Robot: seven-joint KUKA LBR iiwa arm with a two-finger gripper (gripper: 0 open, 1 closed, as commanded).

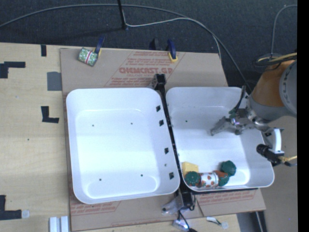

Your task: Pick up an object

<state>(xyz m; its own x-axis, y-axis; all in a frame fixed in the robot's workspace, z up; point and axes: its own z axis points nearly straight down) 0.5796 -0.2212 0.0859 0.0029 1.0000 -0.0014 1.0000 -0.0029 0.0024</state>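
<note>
red "chemcast gp" lettering is read on the brown cardboard sheet (145, 70) covering the surface. the grey arm with orange band (273, 93) is reached in from the right, its end effector (219, 128) spread open, nothing held, over the right white bin (203, 98). small objects, a green round lid (192, 178), a red-and-white can (209, 179) and a yellow block (189, 167), are clustered at that bin's near edge.

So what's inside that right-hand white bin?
In the right bin, a small heap sits at its near edge: a yellow block, two green round pieces and a red-and-white can. Anything beneath them is covered.
</note>
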